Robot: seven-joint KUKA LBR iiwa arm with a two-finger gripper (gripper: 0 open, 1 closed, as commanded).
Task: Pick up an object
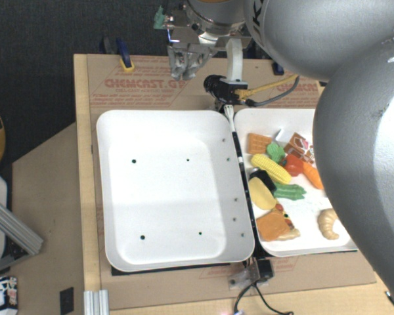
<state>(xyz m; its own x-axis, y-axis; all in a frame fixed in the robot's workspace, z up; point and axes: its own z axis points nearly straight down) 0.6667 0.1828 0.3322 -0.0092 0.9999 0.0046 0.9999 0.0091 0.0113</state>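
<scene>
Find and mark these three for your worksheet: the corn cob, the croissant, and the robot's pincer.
corn cob (270,168), camera view, middle of the yellow cob in the right bin.
croissant (328,224), camera view, centre of the pale curved pastry.
pincer (186,67), camera view, between its fingertips, above the cardboard.

1. The one camera sits fixed above the bench (85,176) and looks down at a slant.
2. It faces both bins: the left bin (118,136) lies whole in frame, the right bin (276,120) is cut off by the arm (354,110).
3. The arm enters from the right (so near the lens that it looms large and blurred).
4. The bench's far edge lies toward the top.
</scene>
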